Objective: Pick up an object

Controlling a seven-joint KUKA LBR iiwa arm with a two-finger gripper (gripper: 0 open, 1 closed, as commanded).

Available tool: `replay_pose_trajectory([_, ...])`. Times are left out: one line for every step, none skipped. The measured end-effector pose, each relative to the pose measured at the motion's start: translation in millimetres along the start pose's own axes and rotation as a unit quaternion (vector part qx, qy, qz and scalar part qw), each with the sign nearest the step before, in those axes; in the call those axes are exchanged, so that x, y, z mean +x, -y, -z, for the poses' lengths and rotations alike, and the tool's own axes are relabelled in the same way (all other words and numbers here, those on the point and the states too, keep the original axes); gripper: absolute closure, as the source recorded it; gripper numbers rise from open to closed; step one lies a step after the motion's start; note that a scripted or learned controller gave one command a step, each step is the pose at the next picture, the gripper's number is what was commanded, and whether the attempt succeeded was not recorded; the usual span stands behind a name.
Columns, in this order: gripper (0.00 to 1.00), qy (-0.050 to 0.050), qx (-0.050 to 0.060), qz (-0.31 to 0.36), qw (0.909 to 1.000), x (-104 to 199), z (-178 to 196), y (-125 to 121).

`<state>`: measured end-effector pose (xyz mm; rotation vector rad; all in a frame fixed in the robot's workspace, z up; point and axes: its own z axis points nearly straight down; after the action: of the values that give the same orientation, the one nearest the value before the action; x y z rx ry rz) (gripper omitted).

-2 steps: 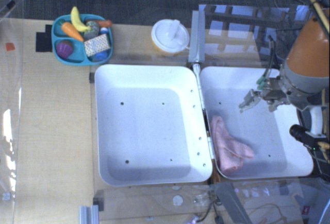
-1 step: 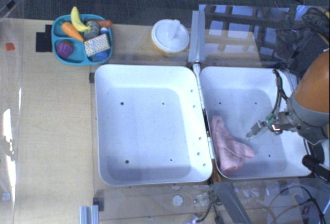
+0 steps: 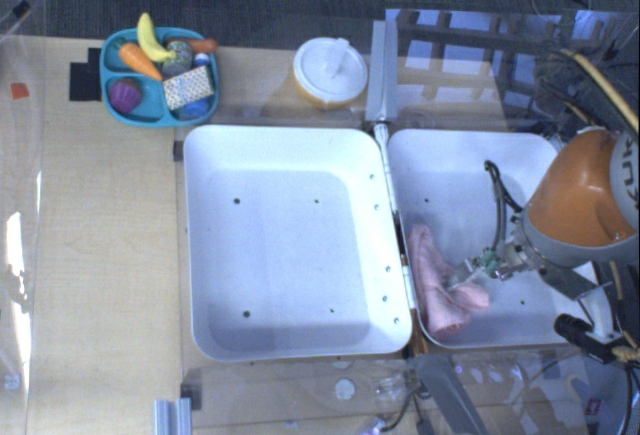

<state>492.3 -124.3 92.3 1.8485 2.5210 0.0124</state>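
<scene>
A pink, soft-looking object (image 3: 437,281) lies along the left wall of the right bin (image 3: 455,168), reaching down to its front left corner. My gripper (image 3: 478,269) hangs low in that bin from the grey arm with the orange band (image 3: 585,191), right at the pink object's right side near its lower end. The fingers are small and blurred here.
The left bin (image 3: 285,238) sits beside the right one, a divider rail (image 3: 392,213) between them. A blue tray (image 3: 155,75) of toy food stands at the back left of the bench. A white-lidded yellow container (image 3: 330,70) stands behind the bins.
</scene>
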Motion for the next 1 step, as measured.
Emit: replay_pose_trajectory([0.0, 0.002, -0.001, -0.029, 0.9996, 25.8, 0.2, -17.3])
